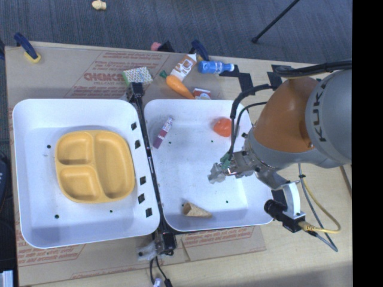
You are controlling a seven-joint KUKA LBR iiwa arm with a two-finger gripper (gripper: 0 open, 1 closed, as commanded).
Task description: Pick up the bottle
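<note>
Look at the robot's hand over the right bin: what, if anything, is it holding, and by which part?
Nothing shows between the fingers of the hand; it hovers over bare bin floor, apart from the small bottle.

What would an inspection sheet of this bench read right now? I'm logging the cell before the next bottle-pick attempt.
Surface: cardboard-covered bench bearing left bin and right bin.
Job's things: small bottle lying in the right bin's upper left, ungrasped.
Clutter: yellow divided plate in left bin; orange piece and wedge-shaped scrap in right bin; blue bottle, white bottle and carrot behind the bins.
Grippers: gripper over right bin, nothing visibly held.
Cables: yellow cable at the arm.
Surroundings: grey carpet, stand leg.
</note>
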